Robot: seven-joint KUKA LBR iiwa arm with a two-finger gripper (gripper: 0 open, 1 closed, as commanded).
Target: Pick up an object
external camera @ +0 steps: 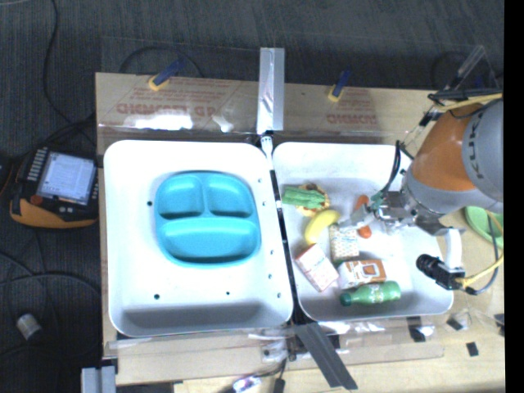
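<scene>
Green bottle (371, 294): is lying on its side by the near edge of the right bin (327, 159), nearest the camera.
Other objects: a white-and-orange carton (361, 270), a pink-and-white packet (316, 267), a small box (344, 241), a banana (320, 224) and a green toy (303, 195) are crowding the bin's left half, several touching.
Blue tray (206, 218): is sitting alone in the left bin (131, 301).
Tool (372, 213): is being held low over the bin's middle, beside a small orange piece (363, 232); whether it is wide or narrow cannot be told, and nothing is seen held.
Risk: a neighbour is likely being nudged or two things pinched together, since the objects are packed closely; the small orange piece may be slipping away from a closing grip.
</scene>
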